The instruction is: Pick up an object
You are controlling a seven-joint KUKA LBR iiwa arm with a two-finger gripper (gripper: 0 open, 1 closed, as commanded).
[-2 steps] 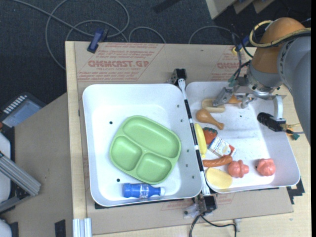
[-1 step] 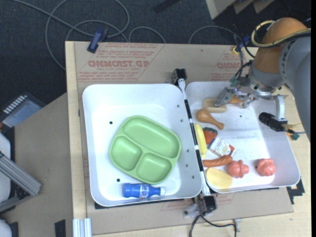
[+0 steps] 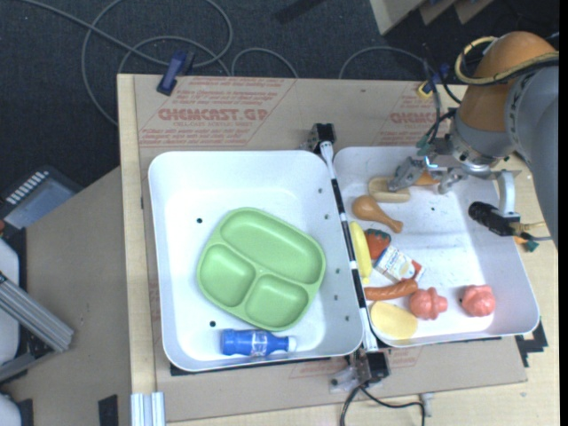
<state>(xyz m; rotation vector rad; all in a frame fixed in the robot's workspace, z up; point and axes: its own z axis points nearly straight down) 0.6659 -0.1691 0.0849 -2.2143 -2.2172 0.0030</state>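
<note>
My gripper (image 3: 427, 175) is low over the far end of the right bin (image 3: 497, 264), open, its fingers spread apart. A small orange thing (image 3: 428, 181) shows in the gap between them, and I cannot tell whether they touch it. A pale beige piece (image 3: 389, 189) lies just left of the gripper. A brown drumstick (image 3: 374, 210) sits in front of that.
Nearer in the right bin lie a yellow banana (image 3: 358, 247), a red and dark pepper (image 3: 379, 237), a white packet (image 3: 397, 263), a red sausage (image 3: 390, 291), a yellow slice (image 3: 392, 319) and two red fruits (image 3: 428, 303) (image 3: 477, 300). The left bin (image 3: 177, 193) holds a green divided plate (image 3: 260, 269) and a blue bottle (image 3: 256, 343).
</note>
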